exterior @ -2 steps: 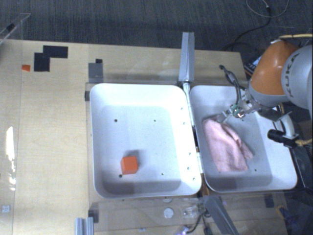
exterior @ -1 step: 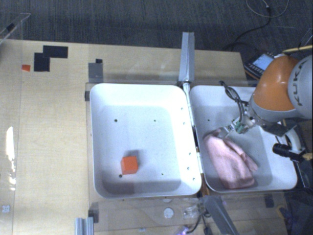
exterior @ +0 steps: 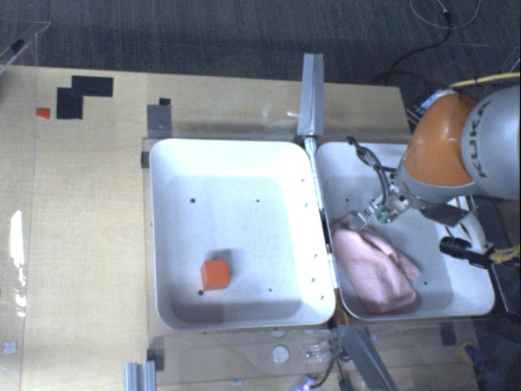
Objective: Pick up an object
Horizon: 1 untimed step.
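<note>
While an orange block [exterior: 216, 274] sits in the left bin [exterior: 171, 218] toward its near side, a pink cloth [exterior: 373, 271] lies bunched in the right bin [exterior: 464, 300], near its left wall. The gripper [exterior: 378, 212] hangs just above the cloth's far edge; its spread I cannot tell.

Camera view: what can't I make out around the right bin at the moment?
- Gripper: too small and cluttered to read its state, or whether it touches the pink cloth.
- Right bin: its far right side is covered by the arm.
- Under the pink cloth: hidden by the cloth itself.
</note>
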Available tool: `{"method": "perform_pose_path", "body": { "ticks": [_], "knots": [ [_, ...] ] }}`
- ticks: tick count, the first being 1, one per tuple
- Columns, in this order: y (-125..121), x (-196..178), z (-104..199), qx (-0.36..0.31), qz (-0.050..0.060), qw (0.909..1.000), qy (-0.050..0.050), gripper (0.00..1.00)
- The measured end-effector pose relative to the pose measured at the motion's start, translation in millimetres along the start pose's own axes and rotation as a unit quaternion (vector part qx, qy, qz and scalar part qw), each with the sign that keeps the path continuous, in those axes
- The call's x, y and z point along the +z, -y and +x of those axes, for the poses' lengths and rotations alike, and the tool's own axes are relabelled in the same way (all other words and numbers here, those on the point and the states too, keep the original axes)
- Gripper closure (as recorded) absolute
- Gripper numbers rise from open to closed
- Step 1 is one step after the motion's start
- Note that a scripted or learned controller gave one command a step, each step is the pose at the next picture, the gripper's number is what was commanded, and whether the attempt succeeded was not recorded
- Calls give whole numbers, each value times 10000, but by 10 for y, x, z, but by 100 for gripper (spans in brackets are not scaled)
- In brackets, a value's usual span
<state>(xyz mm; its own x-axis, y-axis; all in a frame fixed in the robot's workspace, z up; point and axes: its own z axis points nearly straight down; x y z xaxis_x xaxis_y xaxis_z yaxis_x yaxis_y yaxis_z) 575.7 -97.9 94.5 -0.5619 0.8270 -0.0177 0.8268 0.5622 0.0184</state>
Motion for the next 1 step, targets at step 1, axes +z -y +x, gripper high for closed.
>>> {"method": "perform_pose_path", "body": {
  "ticks": [1],
  "knots": [
    [-156, 16, -61, 1426, 24, 9898, -24, 0]
  ]
}}
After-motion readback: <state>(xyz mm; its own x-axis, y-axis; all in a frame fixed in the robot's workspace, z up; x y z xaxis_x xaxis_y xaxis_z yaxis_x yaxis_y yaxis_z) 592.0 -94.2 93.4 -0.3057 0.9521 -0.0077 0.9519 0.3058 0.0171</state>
